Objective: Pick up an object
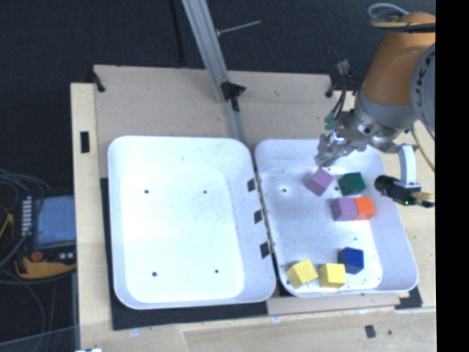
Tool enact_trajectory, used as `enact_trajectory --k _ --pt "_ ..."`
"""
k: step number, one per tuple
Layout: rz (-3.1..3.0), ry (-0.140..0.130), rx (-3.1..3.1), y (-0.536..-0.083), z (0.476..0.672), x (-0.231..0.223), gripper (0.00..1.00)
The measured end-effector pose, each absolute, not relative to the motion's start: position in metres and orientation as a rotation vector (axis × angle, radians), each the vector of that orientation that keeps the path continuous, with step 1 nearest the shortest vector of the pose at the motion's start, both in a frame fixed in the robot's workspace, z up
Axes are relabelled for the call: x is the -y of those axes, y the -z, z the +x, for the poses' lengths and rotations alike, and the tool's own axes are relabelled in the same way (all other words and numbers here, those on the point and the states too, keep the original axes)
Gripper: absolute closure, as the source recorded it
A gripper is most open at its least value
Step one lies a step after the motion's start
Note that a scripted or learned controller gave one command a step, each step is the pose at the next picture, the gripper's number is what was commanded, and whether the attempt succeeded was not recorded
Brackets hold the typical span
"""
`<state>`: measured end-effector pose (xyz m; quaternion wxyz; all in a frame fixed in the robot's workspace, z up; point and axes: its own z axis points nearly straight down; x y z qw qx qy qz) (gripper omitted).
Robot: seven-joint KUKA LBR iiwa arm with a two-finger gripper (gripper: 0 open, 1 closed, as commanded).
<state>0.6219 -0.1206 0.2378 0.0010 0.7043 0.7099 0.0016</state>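
Note:
My gripper hangs over the far part of the right bin, its tips just above and beside a tilted light purple block. Whether the tips touch that block is hard to tell. A green block lies to the right of it. In the middle right of the bin a second purple block sits against an orange block. Near the front edge lie two yellow blocks and a blue block.
The left bin stands beside the right one, with small clips along their shared edge. A slanted metal rail rises behind the bins. A control pendant and cables lie off the bench to the left.

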Motion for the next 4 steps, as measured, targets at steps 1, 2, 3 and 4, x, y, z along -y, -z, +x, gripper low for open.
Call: enact_trajectory --k 1,2,3,4 --pt "2.212 -0.003 -2.231 -0.245 0.623 0.059 1.0" --pt "2.215 0.001 -2.231 -0.234 0.626 0.01 1.0" --pt "2.212 -0.004 -2.23 -0.245 0.63 -0.042 1.0" --pt "2.214 -0.003 -2.229 -0.246 0.632 -0.086 1.0"
